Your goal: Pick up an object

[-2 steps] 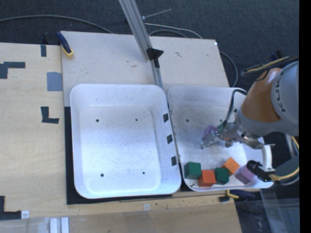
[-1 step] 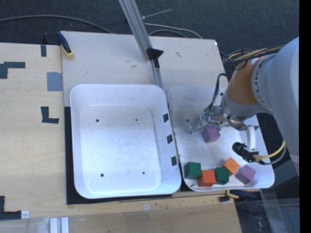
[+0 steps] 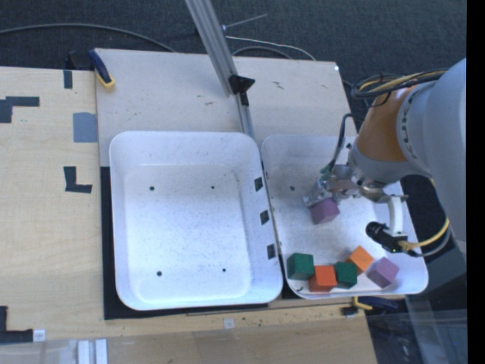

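My gripper (image 3: pixel 324 198) is in the middle of the right bin (image 3: pixel 292 158), reaching in from the right under the orange-banded wrist. A purple block (image 3: pixel 325 211) sits between its fingertips, with its lower part showing below them; the gripper is shut on it. I cannot tell whether the block rests on the bin floor or is just off it. Along the bin's near edge lie a green block (image 3: pixel 301 265), an orange block (image 3: pixel 324 277), a second green block (image 3: pixel 346 274), a smaller orange block (image 3: pixel 361 258) and a light purple block (image 3: pixel 383 272).
The left bin (image 3: pixel 182 218) stands beside the right one, their rims touching. A metal pole (image 3: pixel 216 40) slants across the back of the bench. Black cables (image 3: pixel 390 237) hang by the arm at the right bin's right rim.
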Controlling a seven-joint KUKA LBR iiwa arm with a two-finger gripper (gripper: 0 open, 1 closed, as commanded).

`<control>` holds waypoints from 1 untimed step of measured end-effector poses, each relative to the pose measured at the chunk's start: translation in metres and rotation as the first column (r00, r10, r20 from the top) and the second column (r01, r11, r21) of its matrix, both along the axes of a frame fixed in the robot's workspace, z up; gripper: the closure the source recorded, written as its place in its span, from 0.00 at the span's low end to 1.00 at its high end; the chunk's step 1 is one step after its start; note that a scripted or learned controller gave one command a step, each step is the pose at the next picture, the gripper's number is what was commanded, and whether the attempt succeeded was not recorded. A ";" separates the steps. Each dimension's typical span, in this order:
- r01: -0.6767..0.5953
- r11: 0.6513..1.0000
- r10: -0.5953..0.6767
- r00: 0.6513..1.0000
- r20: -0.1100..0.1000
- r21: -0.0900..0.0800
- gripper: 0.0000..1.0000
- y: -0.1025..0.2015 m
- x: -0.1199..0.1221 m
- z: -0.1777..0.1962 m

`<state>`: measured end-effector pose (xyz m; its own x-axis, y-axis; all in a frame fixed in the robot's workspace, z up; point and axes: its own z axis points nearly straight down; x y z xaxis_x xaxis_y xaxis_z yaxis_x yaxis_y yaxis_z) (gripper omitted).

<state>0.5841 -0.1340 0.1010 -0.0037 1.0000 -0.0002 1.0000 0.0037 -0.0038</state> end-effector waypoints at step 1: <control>-0.003 1.000 0.003 1.000 0.010 -0.001 1.00 0.048 0.032 -0.007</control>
